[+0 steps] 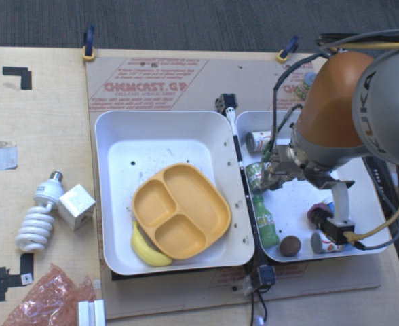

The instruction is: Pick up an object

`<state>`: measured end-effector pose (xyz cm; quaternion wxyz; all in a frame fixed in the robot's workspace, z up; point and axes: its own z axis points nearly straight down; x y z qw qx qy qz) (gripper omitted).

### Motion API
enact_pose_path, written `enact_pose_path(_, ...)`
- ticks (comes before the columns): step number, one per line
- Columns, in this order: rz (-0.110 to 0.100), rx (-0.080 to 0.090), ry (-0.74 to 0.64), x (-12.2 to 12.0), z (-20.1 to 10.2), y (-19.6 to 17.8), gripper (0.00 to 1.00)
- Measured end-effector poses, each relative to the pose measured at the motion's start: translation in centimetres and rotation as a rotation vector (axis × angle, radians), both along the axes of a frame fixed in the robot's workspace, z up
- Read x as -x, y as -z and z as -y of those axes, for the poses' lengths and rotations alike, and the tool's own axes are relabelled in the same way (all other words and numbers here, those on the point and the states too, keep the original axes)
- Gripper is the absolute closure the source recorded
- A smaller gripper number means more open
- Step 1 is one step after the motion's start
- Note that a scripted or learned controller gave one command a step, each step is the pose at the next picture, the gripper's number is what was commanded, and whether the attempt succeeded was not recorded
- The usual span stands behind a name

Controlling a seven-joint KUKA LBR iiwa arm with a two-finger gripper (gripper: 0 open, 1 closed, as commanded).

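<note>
My gripper [275, 171] hangs low over the left side of the right bin [301, 195], beneath the grey and orange wrist. It sits just above the top end of a green bottle [264, 221] that lies along the bin's left wall. A small silver can [258, 140] lies at the bin's far left corner. Near the front edge rests a brown ball [290, 246], with a magenta object [317, 214] and a small grey and red item [319, 242] to its right. The arm hides much of this bin.
The left bin [111, 182] holds an orange divided plate [180, 210] with a banana [147, 250] tucked under its front corner. Outside on the bench lie a spiral light bulb [38, 217], a white cube [77, 206] and a red mesh bag [50, 297].
</note>
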<state>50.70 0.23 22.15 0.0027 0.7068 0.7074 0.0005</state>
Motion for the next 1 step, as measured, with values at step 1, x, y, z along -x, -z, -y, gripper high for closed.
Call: enact_pose_path(1, 0.000, 0.000, 0.000, 0.00, -0.01, 0.00, 0.00)
